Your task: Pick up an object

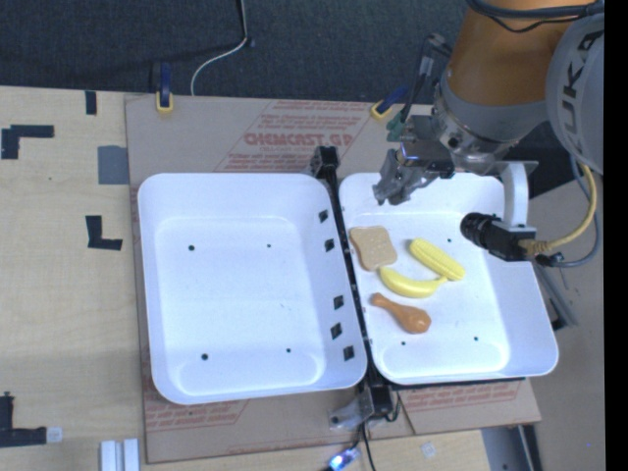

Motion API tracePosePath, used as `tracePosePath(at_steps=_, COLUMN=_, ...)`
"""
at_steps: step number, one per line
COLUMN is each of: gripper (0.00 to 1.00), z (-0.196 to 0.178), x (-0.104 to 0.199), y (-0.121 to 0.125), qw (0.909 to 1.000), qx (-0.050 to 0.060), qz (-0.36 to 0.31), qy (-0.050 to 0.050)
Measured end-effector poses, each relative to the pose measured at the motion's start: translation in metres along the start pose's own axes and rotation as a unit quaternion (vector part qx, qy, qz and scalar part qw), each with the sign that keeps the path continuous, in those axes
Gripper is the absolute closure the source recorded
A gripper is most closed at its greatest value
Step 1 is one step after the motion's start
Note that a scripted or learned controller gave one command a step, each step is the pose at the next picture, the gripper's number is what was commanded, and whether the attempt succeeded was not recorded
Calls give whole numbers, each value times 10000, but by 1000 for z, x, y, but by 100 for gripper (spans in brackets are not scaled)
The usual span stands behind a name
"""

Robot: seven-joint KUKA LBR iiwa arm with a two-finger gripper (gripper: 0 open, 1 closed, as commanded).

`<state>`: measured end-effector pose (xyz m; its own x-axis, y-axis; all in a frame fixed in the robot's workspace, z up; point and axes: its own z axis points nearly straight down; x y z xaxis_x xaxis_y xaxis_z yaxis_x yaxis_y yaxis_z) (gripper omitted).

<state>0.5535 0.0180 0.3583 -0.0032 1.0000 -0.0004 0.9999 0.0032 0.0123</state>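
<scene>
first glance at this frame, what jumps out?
The grey arm with its orange band looms in from the upper right, its gripper hanging over the far edge of the right bin. Below it, that bin holds a cluster of toy foods: a bread slice, a corn cob, a banana and a drumstick. The left bin sits alongside.

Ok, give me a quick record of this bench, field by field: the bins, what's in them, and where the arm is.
bins: left bin and right bin, white, side by side
right bin contents: bread slice, corn cob, banana, drumstick
arm: gripper above the right bin's far left corner, beyond the bread slice
held: nothing seen in the gripper
under bins: cardboard sheet
</scene>
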Motion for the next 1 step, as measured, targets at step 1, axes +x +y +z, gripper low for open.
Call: tracePosePath(at_steps=1, gripper=100, z=43, x=-12, y=-74, qw=9999, qx=109, qz=23, qy=0)
